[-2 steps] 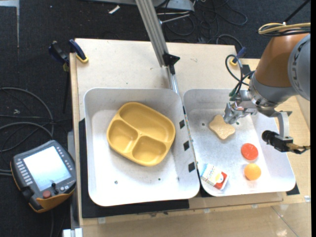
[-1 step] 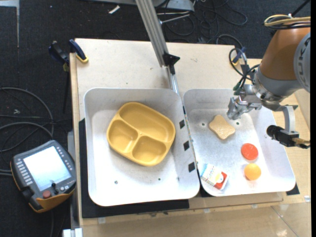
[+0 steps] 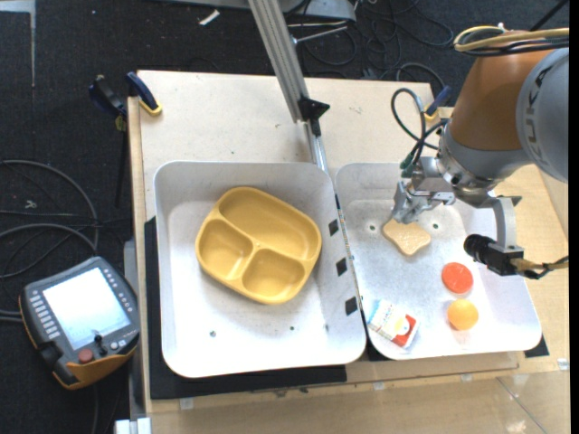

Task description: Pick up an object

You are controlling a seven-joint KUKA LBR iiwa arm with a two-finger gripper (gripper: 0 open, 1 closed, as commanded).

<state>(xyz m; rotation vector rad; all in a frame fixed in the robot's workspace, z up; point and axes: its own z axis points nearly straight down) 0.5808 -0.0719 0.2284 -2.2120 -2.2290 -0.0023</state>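
My gripper [image 3: 407, 213] hangs low over the right bin [image 3: 507, 333], its fingertips at the upper left edge of a tan, toast-shaped piece [image 3: 407, 239] lying on the bin floor. The fingers point down and seem to touch or nearly touch the piece. Further right in the same bin lie a red round object [image 3: 457, 277] and a small orange ball [image 3: 462, 314]. A small white and red carton [image 3: 393, 324] rests near the bin's front left corner.
The left bin [image 3: 181, 333] holds a yellow divided plate [image 3: 259, 243]. A metal pole [image 3: 282, 48] slants up from between the bins. A black sensor block [image 3: 493, 255] hangs off the wrist over the right bin. A teach pendant [image 3: 77, 319] lies left of the bench.
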